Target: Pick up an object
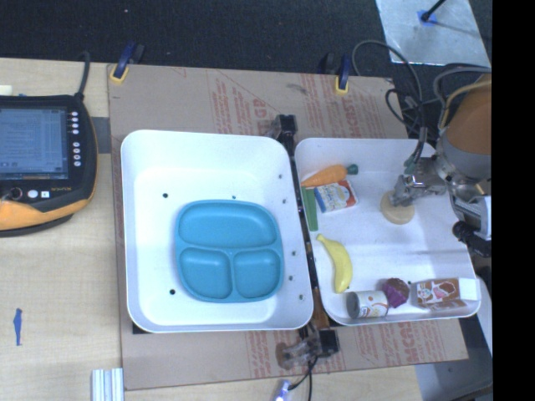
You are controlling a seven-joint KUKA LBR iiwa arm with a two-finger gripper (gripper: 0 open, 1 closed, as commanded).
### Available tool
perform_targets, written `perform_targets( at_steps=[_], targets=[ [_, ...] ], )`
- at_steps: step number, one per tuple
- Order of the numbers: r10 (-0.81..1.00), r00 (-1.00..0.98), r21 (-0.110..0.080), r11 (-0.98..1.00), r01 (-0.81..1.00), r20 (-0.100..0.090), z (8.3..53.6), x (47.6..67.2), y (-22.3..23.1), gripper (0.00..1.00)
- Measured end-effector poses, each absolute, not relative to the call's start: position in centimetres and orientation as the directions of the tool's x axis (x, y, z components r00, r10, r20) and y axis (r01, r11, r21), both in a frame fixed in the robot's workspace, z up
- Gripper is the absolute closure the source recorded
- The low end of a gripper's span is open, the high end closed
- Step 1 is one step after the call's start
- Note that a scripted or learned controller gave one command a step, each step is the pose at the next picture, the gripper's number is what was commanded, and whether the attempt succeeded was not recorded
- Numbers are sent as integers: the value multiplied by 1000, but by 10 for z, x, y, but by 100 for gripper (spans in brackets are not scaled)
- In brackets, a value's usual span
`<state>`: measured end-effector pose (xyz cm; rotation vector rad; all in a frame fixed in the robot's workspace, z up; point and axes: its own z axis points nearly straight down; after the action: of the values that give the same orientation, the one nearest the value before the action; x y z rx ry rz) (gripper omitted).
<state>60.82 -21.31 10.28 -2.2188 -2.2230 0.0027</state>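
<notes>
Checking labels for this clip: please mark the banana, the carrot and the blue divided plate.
banana (338, 263): camera view, middle of its curved yellow body.
carrot (324, 175): camera view, middle of its orange root.
blue divided plate (227, 221): camera view, floor of its large upper compartment.

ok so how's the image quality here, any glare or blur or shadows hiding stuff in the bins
Camera view: lighting is even and soft, with faint shadows beside the banana and the blue tray. The white bins look bright but keep their edges. The picture is slightly soft overall, so the print on the small packets is unreadable. The gripper is dim and fuzzy above the tan disc.
</notes>
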Motion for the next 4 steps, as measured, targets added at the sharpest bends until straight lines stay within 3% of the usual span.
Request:
perform_targets(
  at_steps=[1,2,3,4],
  targets=[
    [1000,-2,-2,2,1000,-1,103,608,-213,0],
    [1000,-4,-1,4,1000,-1,92,629,-204,0],
    [1000,-7,-4,7,1000,-1,92,606,-176,0],
    [1000,-9,-6,9,1000,-2,102,606,-177,100]
  ],
)
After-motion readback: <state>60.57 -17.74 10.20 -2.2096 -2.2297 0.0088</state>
